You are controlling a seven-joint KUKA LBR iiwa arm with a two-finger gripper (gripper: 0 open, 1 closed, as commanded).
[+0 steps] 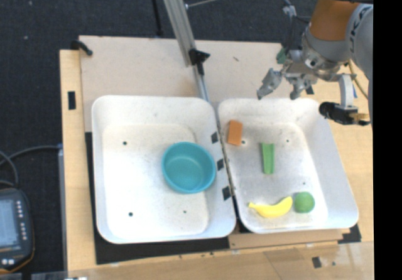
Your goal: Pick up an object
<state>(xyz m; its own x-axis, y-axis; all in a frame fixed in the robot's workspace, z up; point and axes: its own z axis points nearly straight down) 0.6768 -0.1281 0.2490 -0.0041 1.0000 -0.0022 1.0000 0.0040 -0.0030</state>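
My gripper [284,87] hangs above the back rim of the right bin [317,147], with its two fingers spread open and nothing between them. Inside that bin, an orange block [235,132] lies near the back left corner. A green stick [268,158] sits in the middle. Along the front wall lie a yellow banana [271,208] and, touching its right end, a green ball [304,202]. All of these are well in front of and below the gripper. In the left bin [132,147] stands a blue bowl [188,167], close to the divide.
A slanted aluminium post [179,18] rises from the back of the gap between the bins. The arm's grey and orange wrist [336,12] fills the upper right. A handheld pendant [12,225] lies off the bench at lower left.
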